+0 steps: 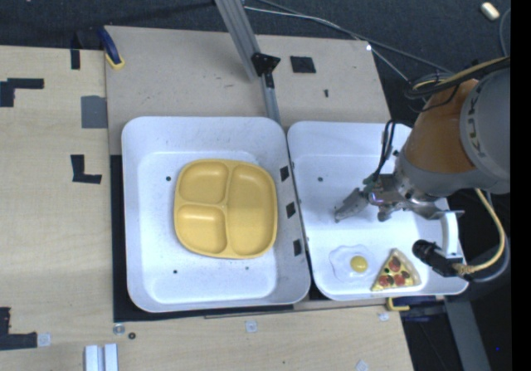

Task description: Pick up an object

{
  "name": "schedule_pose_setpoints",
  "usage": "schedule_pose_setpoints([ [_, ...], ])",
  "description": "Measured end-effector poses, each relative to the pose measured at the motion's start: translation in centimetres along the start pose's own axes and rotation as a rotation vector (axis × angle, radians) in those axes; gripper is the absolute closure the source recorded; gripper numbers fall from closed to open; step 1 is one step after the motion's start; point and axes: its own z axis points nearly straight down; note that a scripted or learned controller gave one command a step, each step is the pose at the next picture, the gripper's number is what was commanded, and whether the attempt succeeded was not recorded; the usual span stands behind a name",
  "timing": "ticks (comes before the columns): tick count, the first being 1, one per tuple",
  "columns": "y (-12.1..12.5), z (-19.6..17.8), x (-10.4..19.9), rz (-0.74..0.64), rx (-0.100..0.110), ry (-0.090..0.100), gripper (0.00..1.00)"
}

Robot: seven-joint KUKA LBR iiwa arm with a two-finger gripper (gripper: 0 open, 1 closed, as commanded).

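A toy fried egg point(354, 262) and a toy pizza slice point(396, 270) lie at the near edge of the right bin point(332, 153). My gripper point(350, 207) hangs over the middle of that bin, pointing left, a little above and behind the egg. Nothing shows between its fingers, which look close together. In the left bin point(149, 278) rests a yellow plate point(226, 207) with three compartments.
A grey metal pole point(241, 21) slants from the top of the view down to the gap between the bins. Cables run across the dark floor behind the bench. The arm's body covers the right bin's right side.
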Motion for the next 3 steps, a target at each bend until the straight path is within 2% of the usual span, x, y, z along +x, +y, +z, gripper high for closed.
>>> schedule_pose_setpoints([
  [1, 0.1, 3.8, 0.0, -0.001, -0.007, -0.002, 0.00],
  [2, 0.2, 2.5, 0.0, -0.002, -0.012, -0.002, 1.00],
  [3, -0.5, -3.4, 0.0, -0.001, -0.007, 0.000, 1.00],
])
